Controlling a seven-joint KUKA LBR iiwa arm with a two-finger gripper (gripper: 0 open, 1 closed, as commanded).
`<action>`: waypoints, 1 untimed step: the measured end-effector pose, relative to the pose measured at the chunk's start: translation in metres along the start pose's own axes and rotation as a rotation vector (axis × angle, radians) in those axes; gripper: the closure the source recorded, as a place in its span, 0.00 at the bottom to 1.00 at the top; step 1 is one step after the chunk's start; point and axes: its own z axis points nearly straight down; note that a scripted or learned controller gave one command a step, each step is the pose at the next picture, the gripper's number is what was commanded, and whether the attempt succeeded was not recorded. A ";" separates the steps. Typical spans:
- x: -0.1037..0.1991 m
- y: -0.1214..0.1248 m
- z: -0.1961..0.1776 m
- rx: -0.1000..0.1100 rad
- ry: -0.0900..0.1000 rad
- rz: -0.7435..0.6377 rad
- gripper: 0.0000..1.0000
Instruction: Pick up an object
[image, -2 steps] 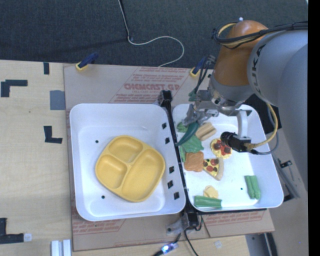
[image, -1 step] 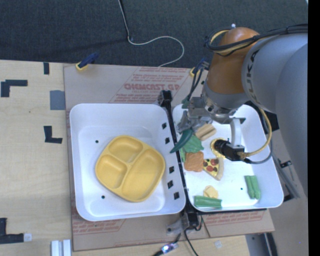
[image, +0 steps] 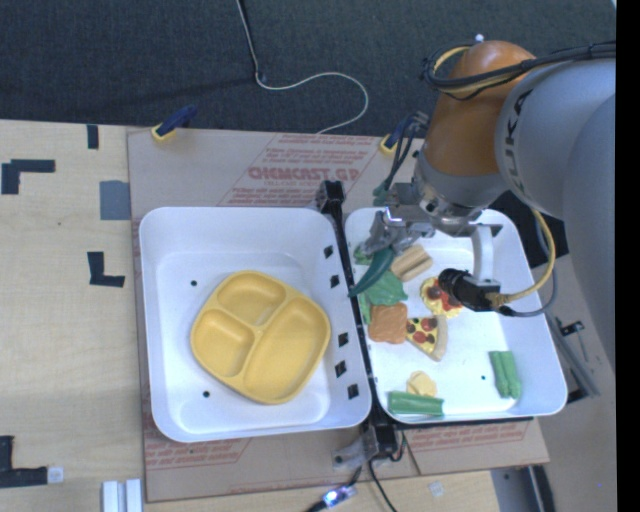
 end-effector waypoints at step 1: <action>-0.001 0.000 0.001 0.002 0.000 -0.001 1.00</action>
